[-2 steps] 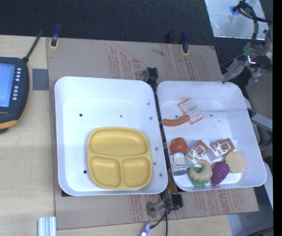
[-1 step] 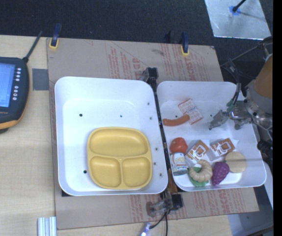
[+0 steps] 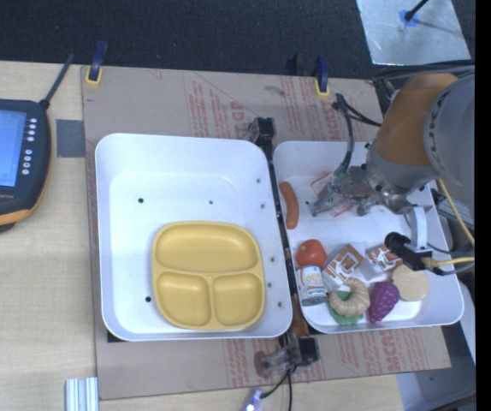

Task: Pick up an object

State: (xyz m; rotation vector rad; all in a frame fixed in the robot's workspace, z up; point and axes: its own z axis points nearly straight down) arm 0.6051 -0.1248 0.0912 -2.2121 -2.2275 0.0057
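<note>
My gripper (image 3: pixel 335 200) hangs over the back half of the right bin (image 3: pixel 446 313), just right of an orange-brown sausage (image 3: pixel 289 204) that lies along the bin's left wall. A small red-and-white thing shows partly under the gripper; I cannot tell what it is. In the front of the bin lie a red tomato (image 3: pixel 311 252), a small bottle (image 3: pixel 311 282), two brown-and-white snack packs (image 3: pixel 345 265), a bagel (image 3: pixel 349 300), purple grapes (image 3: pixel 384 299) and a beige cookie (image 3: pixel 411 284). Nothing is visibly held.
The left bin (image 3: pixel 126 178) holds a yellow divided plate (image 3: pixel 209 274). A tablet-like pendant (image 3: pixel 6 157) lies on the bench at far left. The grey arm with its orange band (image 3: pixel 417 122) covers the right bin's back right corner.
</note>
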